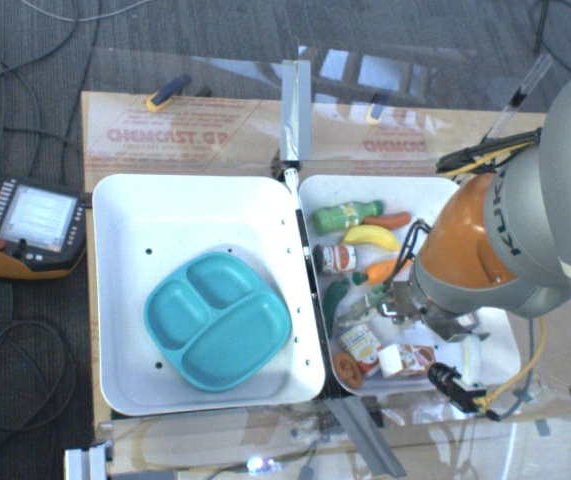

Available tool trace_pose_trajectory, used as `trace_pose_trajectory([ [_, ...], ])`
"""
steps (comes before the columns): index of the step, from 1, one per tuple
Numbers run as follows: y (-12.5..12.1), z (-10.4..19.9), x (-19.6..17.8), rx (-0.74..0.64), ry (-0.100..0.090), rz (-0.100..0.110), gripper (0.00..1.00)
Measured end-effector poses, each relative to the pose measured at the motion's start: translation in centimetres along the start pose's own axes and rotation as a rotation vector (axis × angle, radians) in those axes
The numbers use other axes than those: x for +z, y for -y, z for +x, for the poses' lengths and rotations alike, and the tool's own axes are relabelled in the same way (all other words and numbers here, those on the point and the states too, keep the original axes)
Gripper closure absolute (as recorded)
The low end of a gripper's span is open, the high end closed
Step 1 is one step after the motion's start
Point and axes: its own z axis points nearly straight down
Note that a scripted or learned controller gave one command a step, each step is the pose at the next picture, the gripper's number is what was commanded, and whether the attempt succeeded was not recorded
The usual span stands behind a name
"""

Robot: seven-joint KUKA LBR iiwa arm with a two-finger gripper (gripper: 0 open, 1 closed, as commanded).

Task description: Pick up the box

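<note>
Across the bench we list two white bins side by side.

Left bin (pixel 125 228): one teal divided tray (pixel 219 319), lying flat, nothing on it.

Right bin (pixel 317 268): a crowded lot. Green bottle (pixel 348 215) at the far end, on its side; yellow banana (pixel 372 236) just beside it; a small jar with a red label (pixel 337 258); an orange carrot-like piece (pixel 385 268); a dark green item (pixel 337 293) against the dividing wall. Near the front edge, the box (pixel 359 343): small, pale, printed, lying tilted among a white cylinder (pixel 391 359) and a reddish flat packet (pixel 420 356).

Arm: the orange band and grey wrist hang over the right bin's middle, with the gripper (pixel 393 303) low above the clutter, just beside the box on its far right side. Its jaws are hidden under the wrist, so we cannot tell whether they stand apart or together; nothing shows between them.

Handling note, as we judge it: the box is not yet taken. A good grasp would centre over the box, turn to span its narrow faces, and descend clear of the white cylinder and packet, since neighbours touching it could be pinched or shoved.
</note>
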Motion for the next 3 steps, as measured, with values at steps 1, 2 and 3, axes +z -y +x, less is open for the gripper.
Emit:
trace_pose_trajectory([
  [1,0.09,-0.17,0.03,-0.063,0.0,0.004,0.0],
  [2,0.1,-0.18,0.03,-0.074,0.0,0.004,0.0],
  [3,0.02,-0.09,0.01,-0.01,-0.003,0.0,0.0],
])
